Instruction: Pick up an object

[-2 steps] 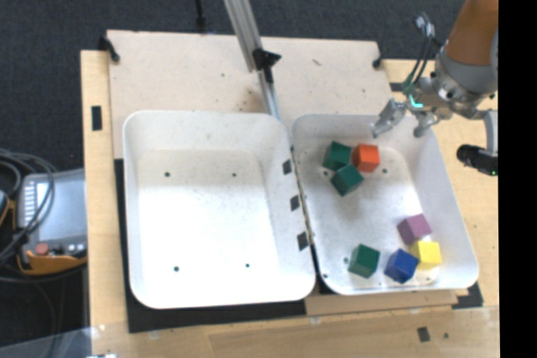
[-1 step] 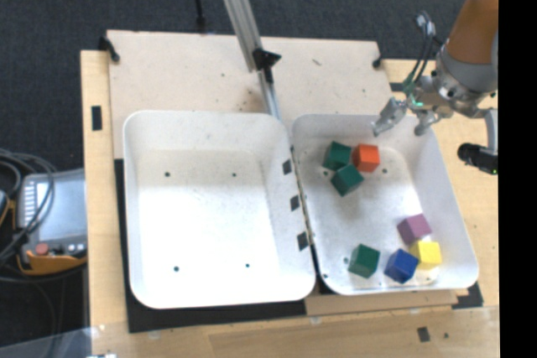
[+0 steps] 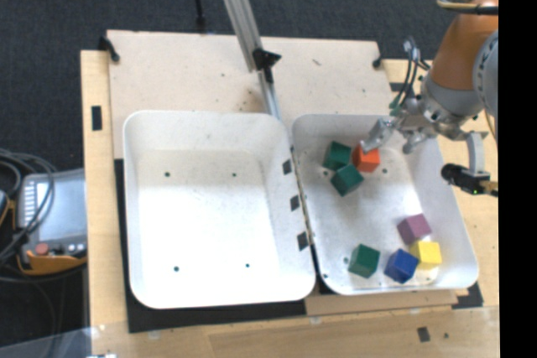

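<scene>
My gripper (image 3: pixel 393 140) hangs over the back of the right bin (image 3: pixel 445 205), open, with its fingers spread apart. An orange block (image 3: pixel 367 157) sits in the bin just below the left fingertip (image 3: pixel 375 136), outside the gap between the fingers. Two dark green blocks (image 3: pixel 337 155) (image 3: pixel 346 179) lie touching the orange one on its left. Near the bin's front edge lie a third green block (image 3: pixel 364 260), a blue block (image 3: pixel 401 265), a yellow block (image 3: pixel 428 252) and a purple block (image 3: pixel 414 227).
The left bin (image 3: pixel 143 180) stands beside the right one, sharing a middle rim (image 3: pixel 298 197). A slanted aluminium post (image 3: pixel 239 4) rises from behind the bins. A handheld control unit (image 3: pixel 42 218) with cables lies off the bench's left edge.
</scene>
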Robot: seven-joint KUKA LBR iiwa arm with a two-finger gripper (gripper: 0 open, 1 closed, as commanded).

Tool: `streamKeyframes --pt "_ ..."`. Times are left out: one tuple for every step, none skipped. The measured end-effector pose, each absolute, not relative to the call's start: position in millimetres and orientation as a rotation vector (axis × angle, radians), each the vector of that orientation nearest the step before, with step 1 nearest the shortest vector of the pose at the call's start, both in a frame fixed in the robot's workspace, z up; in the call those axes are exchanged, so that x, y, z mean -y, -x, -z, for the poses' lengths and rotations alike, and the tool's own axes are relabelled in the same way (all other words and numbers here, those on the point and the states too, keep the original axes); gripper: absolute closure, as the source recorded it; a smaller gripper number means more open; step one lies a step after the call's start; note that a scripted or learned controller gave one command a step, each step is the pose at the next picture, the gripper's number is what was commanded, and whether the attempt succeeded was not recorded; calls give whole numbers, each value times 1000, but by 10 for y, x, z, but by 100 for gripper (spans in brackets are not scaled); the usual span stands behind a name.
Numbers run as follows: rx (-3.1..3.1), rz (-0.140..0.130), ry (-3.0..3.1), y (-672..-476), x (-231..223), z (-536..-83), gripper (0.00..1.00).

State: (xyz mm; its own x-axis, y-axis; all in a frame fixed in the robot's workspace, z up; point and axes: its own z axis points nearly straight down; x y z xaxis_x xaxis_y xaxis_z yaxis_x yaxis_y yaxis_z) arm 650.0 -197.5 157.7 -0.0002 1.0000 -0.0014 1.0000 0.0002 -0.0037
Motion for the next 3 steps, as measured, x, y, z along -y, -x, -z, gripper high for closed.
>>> streamKeyframes --pt "2227 10 2222 -6563 1968 -1010 0" --pt "2231 2 2218 -6575 1976 -985 0" --pt "2238 1 2219 -6582 1988 -1102 100"
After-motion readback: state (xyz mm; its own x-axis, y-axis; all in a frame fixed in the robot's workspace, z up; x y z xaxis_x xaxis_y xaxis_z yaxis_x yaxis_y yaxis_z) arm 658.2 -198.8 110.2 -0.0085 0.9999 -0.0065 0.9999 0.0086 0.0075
